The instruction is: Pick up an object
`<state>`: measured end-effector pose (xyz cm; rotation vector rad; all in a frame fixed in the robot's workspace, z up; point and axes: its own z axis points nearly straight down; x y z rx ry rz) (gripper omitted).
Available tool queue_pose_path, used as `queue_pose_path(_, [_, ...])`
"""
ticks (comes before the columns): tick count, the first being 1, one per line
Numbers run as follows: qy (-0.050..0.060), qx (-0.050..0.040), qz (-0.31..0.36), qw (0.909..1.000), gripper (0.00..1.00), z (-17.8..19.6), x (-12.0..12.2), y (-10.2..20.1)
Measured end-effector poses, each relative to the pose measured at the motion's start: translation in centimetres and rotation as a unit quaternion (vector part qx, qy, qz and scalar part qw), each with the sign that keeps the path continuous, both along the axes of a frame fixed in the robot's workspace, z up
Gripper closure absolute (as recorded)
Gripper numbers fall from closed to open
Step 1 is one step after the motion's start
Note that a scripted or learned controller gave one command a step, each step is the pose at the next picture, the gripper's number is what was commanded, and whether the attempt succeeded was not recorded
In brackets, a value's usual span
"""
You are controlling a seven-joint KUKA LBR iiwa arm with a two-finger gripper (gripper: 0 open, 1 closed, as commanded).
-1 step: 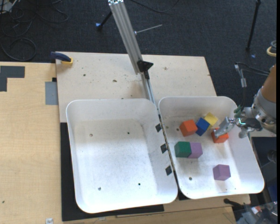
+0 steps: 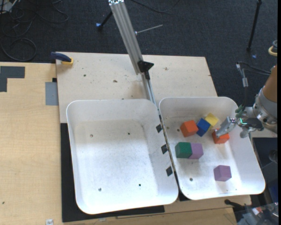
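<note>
Six matte cubes | right bin [image 2: 253, 191] glossy white | gripper [image 2: 223, 131] clamps small orange-red block [image 2: 220, 137]

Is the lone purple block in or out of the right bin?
In: the purple block lies on the right bin's floor, near its front wall.

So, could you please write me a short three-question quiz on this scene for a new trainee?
1. True or false: every block lies in the right bin.
2. Which block lies beside the green block, touching it?
A. yellow
B. purple
C. blue
3. Fill in: the gripper is at the small ____ block near the bin's right wall.

Key: 1 true; 2 B, the purple block; 3 orange. A second purple block lies apart, nearer the front rim.
</note>
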<state>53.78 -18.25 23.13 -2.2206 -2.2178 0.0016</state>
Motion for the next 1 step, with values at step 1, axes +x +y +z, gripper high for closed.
queue_pose_path(1, [0.002, 0.0005, 0.001, 1.0, 0.0, -4.53, 0.25, 0.57])
